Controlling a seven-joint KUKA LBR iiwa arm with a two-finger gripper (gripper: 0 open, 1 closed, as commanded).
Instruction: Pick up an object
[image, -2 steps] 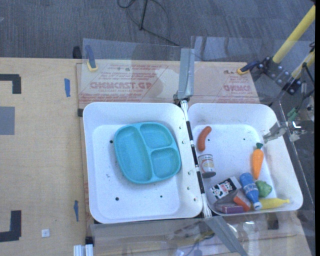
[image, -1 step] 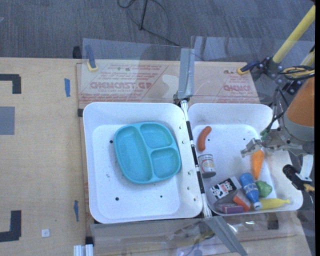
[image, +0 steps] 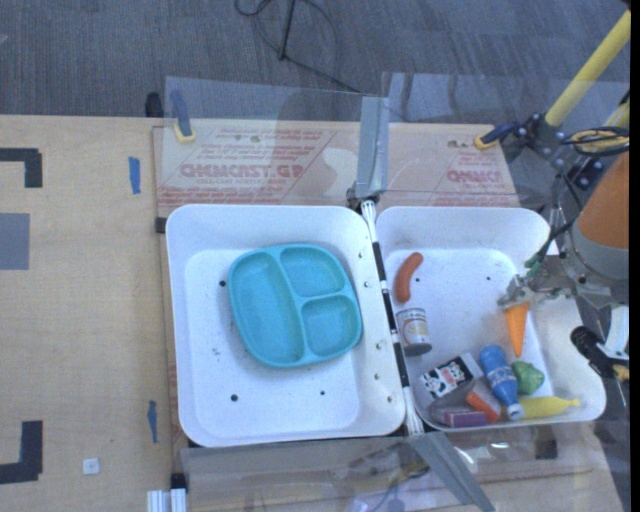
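We saw the gripper (image: 522, 290) just above the carrot (image: 516, 329); whether its fingers were apart or together, we could not tell.

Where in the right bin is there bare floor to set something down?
The right bin has bare floor in its middle, between the sausage and the carrot, up to the far wall. The near end is crowded: can, carton, blue bottle, banana. The gripper hangs over the right side.

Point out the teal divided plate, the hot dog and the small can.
teal divided plate (image: 268, 305): camera view, floor of its large compartment.
hot dog (image: 407, 277): camera view, middle of its length.
small can (image: 412, 327): camera view, its side label.
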